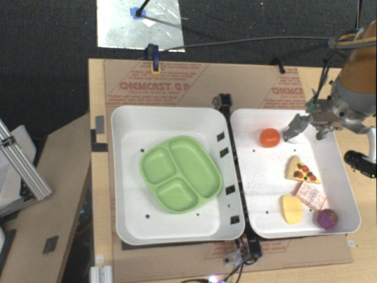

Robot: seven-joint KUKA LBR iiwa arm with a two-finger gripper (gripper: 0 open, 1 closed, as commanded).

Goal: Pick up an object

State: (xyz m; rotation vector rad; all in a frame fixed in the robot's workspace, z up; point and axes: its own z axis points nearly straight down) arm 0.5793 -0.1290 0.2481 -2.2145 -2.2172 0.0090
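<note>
Pincer [307, 128] nr tomato [270, 137], pizza slice [301, 171].

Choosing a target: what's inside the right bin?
In the right bin: orange ball, pizza slice, pink packet, yellow piece, purple ball. The gripper hides some floor.

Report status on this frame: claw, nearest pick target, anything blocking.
Claw open, above right bin, holding nothing. Orange ball just off its left fingertip, untouched. Pizza slice nearer the camera, apart. Nothing in the way.
</note>
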